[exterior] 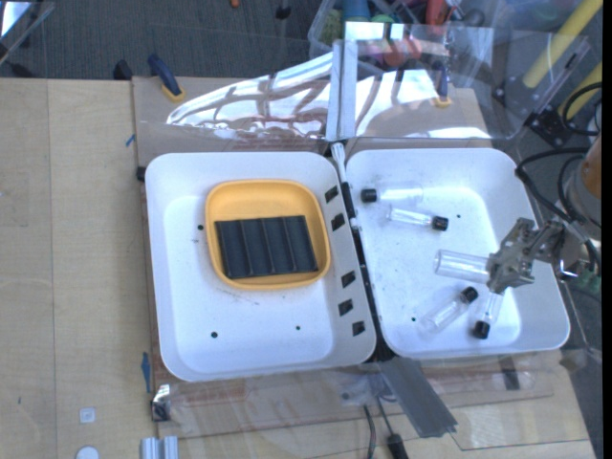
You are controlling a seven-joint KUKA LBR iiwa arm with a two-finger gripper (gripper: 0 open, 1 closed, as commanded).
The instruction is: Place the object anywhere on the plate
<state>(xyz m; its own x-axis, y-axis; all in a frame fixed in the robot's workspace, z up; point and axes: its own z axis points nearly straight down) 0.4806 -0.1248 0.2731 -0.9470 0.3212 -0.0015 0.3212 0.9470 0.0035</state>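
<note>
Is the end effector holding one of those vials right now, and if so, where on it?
Cannot be told. The end effector sits low in the right bin, right at one end of a clear vial, but no grip is visible.

Plate: I see it yellow, squarish, in the left bin, holding a dark ribbed slab.
Vials: clear, black-capped, lying scattered in the right bin.

A robotics lab; white bins on a bench, cluttered parts crate behind.
</note>
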